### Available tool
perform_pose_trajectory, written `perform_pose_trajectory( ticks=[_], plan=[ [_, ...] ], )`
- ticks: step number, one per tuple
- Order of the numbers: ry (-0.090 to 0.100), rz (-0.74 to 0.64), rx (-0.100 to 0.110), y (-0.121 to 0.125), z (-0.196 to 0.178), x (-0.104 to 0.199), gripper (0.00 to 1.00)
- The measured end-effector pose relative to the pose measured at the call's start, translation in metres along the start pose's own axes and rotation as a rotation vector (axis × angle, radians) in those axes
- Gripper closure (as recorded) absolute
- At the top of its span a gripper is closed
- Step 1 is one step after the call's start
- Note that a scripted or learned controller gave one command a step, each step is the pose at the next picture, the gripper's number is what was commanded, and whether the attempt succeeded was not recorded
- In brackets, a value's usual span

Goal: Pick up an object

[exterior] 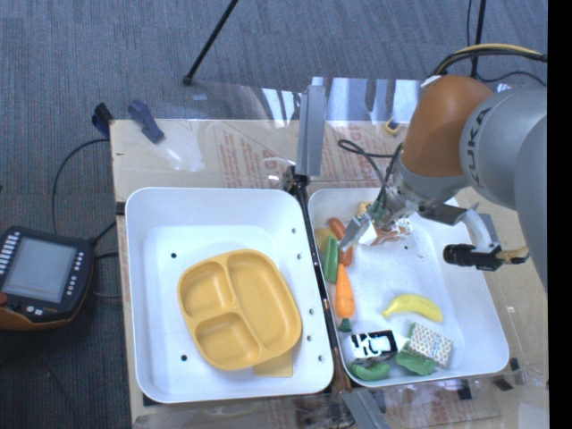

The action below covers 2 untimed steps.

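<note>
In the left bin (152,239) lies a yellow tray (238,308); in the right bin (474,315), a carrot (344,293), a banana (413,307) and a box (431,343); the gripper (371,224) hangs near the carrot, its state unclear

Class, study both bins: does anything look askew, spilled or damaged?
Nothing looks spilled or damaged. The yellow divided plate lies flat in the left bin, turned at a slant to its walls. Toy foods lie scattered loosely in the right bin.
</note>
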<state>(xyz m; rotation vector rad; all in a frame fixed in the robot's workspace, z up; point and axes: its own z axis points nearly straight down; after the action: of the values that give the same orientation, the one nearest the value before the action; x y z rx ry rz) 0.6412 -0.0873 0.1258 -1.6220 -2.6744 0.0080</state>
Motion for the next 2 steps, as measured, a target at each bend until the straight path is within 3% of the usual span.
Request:
perform_pose_trajectory(
  ticks=[1,2],
  plan=[
    [-0.018,0.034,-0.024,0.0059,0.0158,-0.0059,0.0],
    [-0.021,0.08,-0.03,0.007,0.0223,-0.0093,0.0]
  ],
)
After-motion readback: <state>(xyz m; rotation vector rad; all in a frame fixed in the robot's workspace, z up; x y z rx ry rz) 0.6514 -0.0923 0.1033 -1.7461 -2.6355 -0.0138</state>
